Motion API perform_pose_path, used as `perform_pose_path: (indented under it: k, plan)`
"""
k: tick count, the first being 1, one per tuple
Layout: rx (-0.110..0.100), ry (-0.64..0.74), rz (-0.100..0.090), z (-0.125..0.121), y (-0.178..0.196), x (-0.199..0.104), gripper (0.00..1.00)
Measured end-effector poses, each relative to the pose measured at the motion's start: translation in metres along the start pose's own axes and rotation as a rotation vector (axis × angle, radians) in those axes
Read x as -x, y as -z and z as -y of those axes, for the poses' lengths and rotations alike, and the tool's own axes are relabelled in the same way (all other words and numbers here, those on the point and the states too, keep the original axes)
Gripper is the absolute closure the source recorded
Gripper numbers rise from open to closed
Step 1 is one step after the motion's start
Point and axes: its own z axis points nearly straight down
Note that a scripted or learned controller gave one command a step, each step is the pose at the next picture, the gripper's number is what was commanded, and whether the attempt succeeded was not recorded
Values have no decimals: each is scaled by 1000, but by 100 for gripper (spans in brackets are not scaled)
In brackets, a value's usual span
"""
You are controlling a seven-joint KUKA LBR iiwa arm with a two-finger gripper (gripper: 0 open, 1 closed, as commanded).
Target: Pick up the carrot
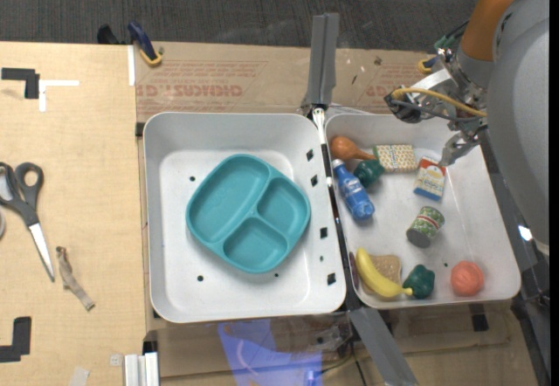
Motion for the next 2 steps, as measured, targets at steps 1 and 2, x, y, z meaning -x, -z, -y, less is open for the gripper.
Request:
perform_pose_path:
  k: [1, 2]
  plan:
    - [0, 0, 0, 0, 0, 0, 0]
    - [0, 6, 4, 1, 8, 0, 100]
